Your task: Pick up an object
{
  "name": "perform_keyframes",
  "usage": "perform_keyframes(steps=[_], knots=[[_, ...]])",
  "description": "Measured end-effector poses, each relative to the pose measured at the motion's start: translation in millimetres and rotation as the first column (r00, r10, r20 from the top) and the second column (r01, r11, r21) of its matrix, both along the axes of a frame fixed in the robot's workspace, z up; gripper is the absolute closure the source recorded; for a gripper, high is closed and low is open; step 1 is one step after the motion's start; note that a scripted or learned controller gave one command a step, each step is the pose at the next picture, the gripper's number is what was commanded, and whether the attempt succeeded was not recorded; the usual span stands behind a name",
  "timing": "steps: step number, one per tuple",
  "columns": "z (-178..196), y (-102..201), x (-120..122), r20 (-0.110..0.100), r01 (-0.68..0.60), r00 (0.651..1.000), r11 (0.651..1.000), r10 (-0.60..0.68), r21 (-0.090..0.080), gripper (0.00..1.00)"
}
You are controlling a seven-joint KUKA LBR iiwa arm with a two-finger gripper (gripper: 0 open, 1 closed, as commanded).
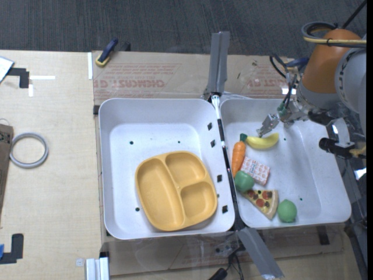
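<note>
The right bin [317,174] holds a yellow banana [262,140], an orange carrot [238,155], a pink patterned box [256,170], a pizza slice [261,200], a green lime-like ball [287,210] and a green item [243,181]. My gripper [268,124] hangs over the bin's far part, just above and slightly right of the banana. Its fingers look slightly apart with nothing between them.
The left bin [116,156] contains a yellow divided plate [175,189]. A tape roll [27,150] lies on the bench at the far left. A blue-and-yellow clamp [106,52] rests on the cardboard behind the bins. The arm's grey body [344,74] fills the upper right.
</note>
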State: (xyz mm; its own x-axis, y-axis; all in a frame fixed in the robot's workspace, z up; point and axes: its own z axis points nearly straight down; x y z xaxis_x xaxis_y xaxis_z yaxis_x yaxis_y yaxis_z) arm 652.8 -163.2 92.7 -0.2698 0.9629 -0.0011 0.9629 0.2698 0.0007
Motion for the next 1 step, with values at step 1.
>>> perform_keyframes(steps=[1], knots=[[-0.3,35.4,-14.0,-0.001,0.026,1.0,1.0,-0.026,0.0,0.0]])
